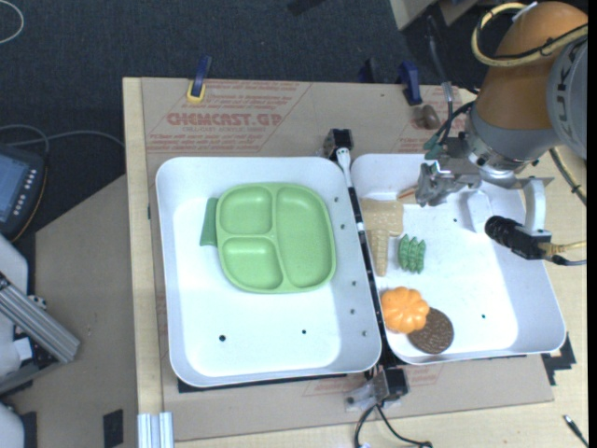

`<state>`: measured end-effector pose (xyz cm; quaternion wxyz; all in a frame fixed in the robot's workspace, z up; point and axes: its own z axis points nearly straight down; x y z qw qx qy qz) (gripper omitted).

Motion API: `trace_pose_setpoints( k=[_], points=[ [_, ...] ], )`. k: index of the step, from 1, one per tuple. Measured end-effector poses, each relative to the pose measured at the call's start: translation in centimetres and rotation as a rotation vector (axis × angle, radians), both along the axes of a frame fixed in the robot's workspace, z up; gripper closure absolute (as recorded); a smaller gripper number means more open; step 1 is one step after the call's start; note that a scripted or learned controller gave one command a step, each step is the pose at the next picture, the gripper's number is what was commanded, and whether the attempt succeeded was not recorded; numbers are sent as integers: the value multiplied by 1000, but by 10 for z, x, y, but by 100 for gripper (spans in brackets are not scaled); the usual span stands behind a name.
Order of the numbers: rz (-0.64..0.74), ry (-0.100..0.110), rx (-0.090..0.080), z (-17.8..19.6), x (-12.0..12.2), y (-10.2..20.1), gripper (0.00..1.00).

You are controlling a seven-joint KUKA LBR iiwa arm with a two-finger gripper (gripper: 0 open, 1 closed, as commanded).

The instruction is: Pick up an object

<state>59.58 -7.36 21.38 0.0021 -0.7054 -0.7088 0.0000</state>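
Observation:
In the right bin [522, 292] lie a tan, cracker-like slab [382, 220], a small green knobbly piece [411, 253], an orange fruit [404, 309] and a dark brown round cookie [433, 331]. My gripper [437, 187] hangs over the bin's far left corner, just right of the tan slab's far end. A thin brown stick-like object [408, 192] lies beside its fingers. Nothing shows between them.
The left bin [187, 278] holds a green divided plate [276, 236]. A black divider strip [354, 222] runs between the bins. Clamps sit at the board's far edge. The arm's body and cables crowd the right bin's far right side.

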Motion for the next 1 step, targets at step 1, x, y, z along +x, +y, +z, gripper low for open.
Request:
trace_pose_setpoints(
  k=[1],
  points=[
    [0, 1, 0, -6, -25, 51, 100]
  ],
)
